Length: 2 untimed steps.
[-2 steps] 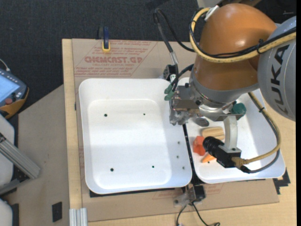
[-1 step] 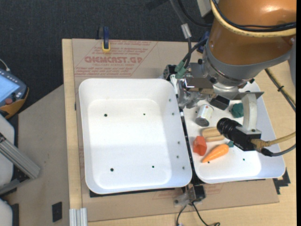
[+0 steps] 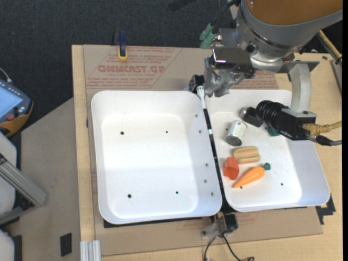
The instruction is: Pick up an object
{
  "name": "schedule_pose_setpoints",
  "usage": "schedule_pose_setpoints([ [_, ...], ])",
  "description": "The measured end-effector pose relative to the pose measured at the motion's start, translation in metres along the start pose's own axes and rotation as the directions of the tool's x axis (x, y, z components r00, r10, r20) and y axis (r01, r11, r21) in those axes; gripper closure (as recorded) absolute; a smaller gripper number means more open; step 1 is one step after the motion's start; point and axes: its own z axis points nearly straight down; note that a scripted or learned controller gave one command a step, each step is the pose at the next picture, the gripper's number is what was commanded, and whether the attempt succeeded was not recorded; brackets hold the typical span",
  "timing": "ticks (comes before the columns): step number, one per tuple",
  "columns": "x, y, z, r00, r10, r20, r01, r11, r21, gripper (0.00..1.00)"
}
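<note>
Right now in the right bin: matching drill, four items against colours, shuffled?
Items:
1. carrot-shaped toy
2. small cylindrical can
3. bread-roll-shaped toy
4. chunky block toy

Colours:
A. tan
B. red
C. orange with a green tip
D. white with a grey end

Pairs: 1-C, 2-D, 3-A, 4-B. All four lie in the right white bin.

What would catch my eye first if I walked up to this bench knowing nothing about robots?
Probably the big arm with its orange band, looming in at the top right above the right bin. Next, the small bright cluster in that bin: an orange carrot, a red piece, a tan bread roll and a small white can. The left bin beside it is plain white.
</note>
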Motion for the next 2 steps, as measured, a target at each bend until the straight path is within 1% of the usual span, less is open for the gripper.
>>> schedule_pose_setpoints([
  [1,-0.031,-0.007,0.17,1.0,0.008,0.01,-0.009,0.999,0.03,1.0],
  [2,-0.004,-0.01,0.07,1.0,0.001,0.0,-0.001,1.0,0.001,1.0],
])
